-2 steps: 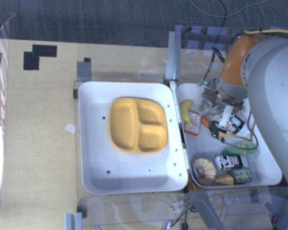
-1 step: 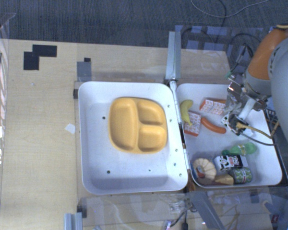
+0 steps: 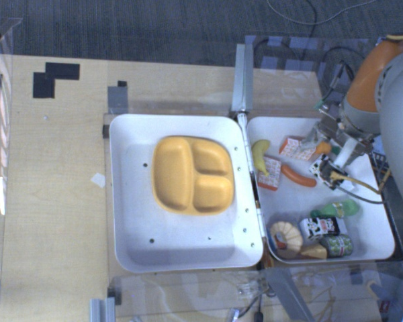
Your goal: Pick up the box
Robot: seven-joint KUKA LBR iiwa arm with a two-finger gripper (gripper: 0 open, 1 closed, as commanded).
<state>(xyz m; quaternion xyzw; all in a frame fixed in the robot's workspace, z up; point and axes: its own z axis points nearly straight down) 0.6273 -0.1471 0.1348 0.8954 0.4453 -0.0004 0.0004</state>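
Observation:
A red and white box (image 3: 295, 149) lies flat near the back of the right bin (image 3: 383, 247). A second small red and white packet (image 3: 271, 172) lies left of it, beside a banana (image 3: 259, 156). My gripper (image 3: 320, 149) hangs low at the first box's right end, with the grey and orange arm (image 3: 371, 89) rising behind it to the right. The gripper's body hides the box's right edge. Whether anything sits between the fingers is not visible.
An orange sausage (image 3: 299, 176) lies just in front of the box. Along the right bin's front are a green bottle (image 3: 336, 210), a black and white carton (image 3: 320, 227), a can (image 3: 336, 246), bread (image 3: 286, 236) and cheese (image 3: 314, 251). The left bin (image 3: 131, 247) holds a yellow divided plate (image 3: 191, 174).

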